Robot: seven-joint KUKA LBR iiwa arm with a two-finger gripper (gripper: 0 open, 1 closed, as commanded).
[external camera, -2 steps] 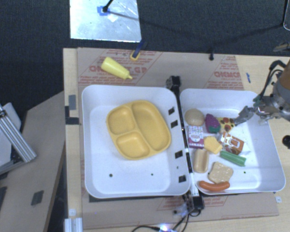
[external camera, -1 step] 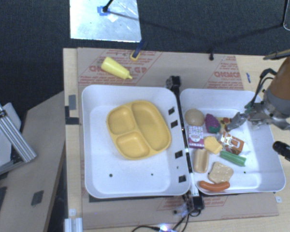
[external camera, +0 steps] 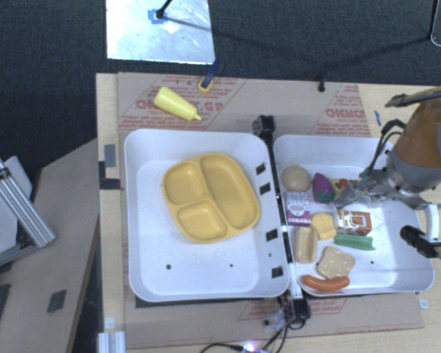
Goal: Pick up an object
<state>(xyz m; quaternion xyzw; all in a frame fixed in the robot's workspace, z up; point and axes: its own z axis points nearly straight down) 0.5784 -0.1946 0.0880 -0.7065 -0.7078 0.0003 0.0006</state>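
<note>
The right bin (external camera: pixel 397 271) holds several toy foods: a tan round piece (external camera: pixel 296 177), a purple eggplant (external camera: pixel 323 187), a pink-and-white box (external camera: pixel 298 209), a yellow cheese wedge (external camera: pixel 323 225), a bread roll (external camera: pixel 304 244), a toast slice (external camera: pixel 334 262), a sausage (external camera: pixel 325 282), a green bean (external camera: pixel 353 241) and an orange-brown box (external camera: pixel 354 220). My gripper (external camera: pixel 350 191) hangs low over the bin's middle, just right of the eggplant and above the orange-brown box. Nothing is visibly held.
The left bin (external camera: pixel 154 271) carries a yellow divided plate (external camera: pixel 209 195). A yellow squeeze bottle (external camera: pixel 176 103) lies on the cardboard behind the left bin. A black divider with clips (external camera: pixel 275 197) runs between the bins. The grey and orange arm (external camera: pixel 426 142) fills the right side.
</note>
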